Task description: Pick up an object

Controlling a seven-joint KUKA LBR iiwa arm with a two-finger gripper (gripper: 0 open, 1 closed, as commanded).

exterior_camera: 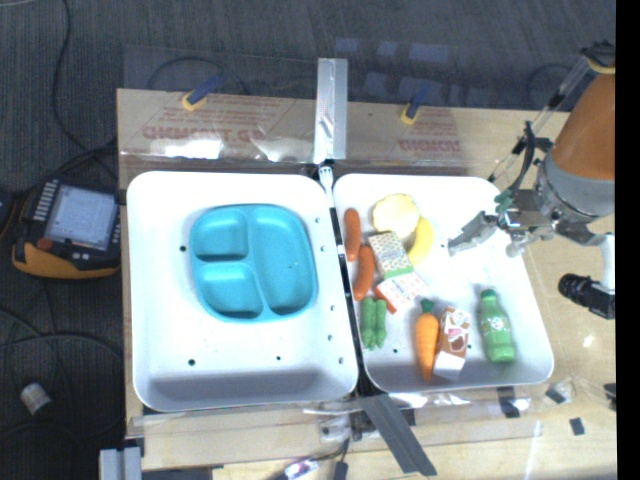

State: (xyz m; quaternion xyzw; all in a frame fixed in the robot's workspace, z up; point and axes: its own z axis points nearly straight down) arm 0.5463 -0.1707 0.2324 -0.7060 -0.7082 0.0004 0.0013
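Green bottle [495, 326]: stands near the front right corner of the right bin [520, 268], cap toward the back.
Small carton [454, 340]: at the front of the right bin, just left of the green bottle, touching the carrot beside it.
Carrot [427, 338]: points toward the front edge, leafy end toward the back, beside the small carton.
Green pods [372, 322]: lie close to the divider between the bins, just left of the carrot.
Red-and-white packet [400, 290]: in the middle of the right bin, behind the pods and the carrot.
Blue tray [253, 260]: three compartments, sits in the middle of the left bin [170, 348].
Green box [390, 255]: tilted, behind the packet.
Orange sticks [355, 251]: two of them, lying lengthwise along the divider.
Banana [423, 238]: just right of the green box.
Pale round item [394, 212]: at the back of the cluster, touching the banana.
Gripper [482, 231]: over the bare right part of the right bin, well right of the banana; jaws apart, nothing between them.
Handheld device [65, 228]: on the dark floor, left of the bench.
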